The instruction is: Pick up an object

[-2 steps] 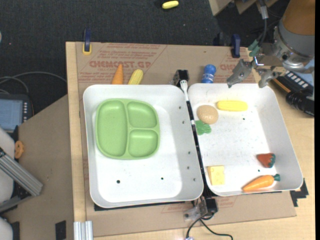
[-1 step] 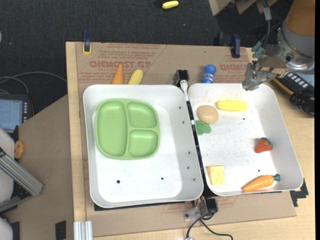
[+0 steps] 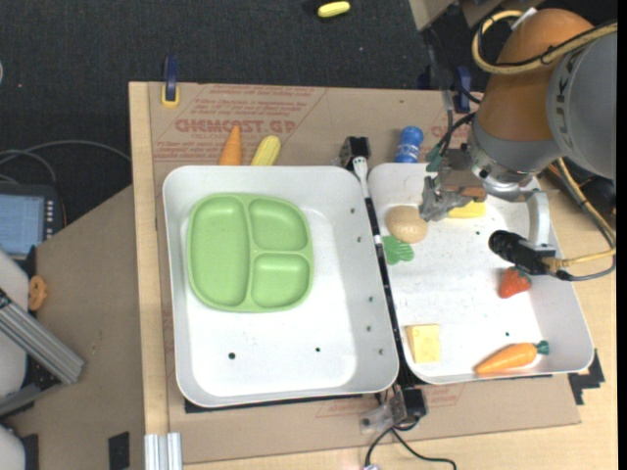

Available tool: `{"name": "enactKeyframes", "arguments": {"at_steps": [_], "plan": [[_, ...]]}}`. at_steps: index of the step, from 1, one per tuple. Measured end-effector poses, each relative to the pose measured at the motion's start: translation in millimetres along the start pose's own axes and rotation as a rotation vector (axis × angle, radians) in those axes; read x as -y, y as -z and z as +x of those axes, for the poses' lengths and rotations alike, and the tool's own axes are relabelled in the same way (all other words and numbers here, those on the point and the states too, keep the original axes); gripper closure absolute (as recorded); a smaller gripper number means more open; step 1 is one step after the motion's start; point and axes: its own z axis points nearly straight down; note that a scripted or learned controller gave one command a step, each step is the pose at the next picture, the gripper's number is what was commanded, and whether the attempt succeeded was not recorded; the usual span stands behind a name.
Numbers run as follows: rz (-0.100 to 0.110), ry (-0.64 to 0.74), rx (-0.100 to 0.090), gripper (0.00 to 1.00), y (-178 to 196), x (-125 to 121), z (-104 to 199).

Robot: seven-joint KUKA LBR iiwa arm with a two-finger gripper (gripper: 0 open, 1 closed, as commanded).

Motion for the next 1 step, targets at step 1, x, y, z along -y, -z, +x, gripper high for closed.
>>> {"name": "enactKeyframes", "arguments": {"at_steps": [1], "plan": [[-0.017, -0.003, 0.003, 1.0, 39.4, 17.9, -18.7]]}}
